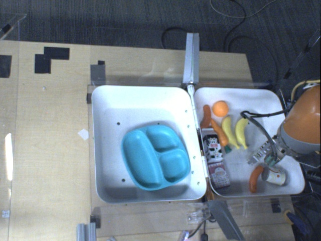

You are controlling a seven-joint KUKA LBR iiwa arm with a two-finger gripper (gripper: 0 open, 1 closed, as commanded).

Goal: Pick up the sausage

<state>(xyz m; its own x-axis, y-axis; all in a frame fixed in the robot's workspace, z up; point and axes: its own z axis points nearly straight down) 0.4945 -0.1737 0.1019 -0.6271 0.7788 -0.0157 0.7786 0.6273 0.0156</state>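
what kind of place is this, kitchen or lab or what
Most likely a robotics lab bench, not a kitchen: two white bins sit on a wooden bench, toy food like bananas fills one, and loose cables trail over the floor.

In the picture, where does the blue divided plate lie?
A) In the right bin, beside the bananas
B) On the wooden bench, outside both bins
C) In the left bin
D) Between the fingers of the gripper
C: the blue divided plate rests on the floor of the left bin, while the bananas lie in the right bin.
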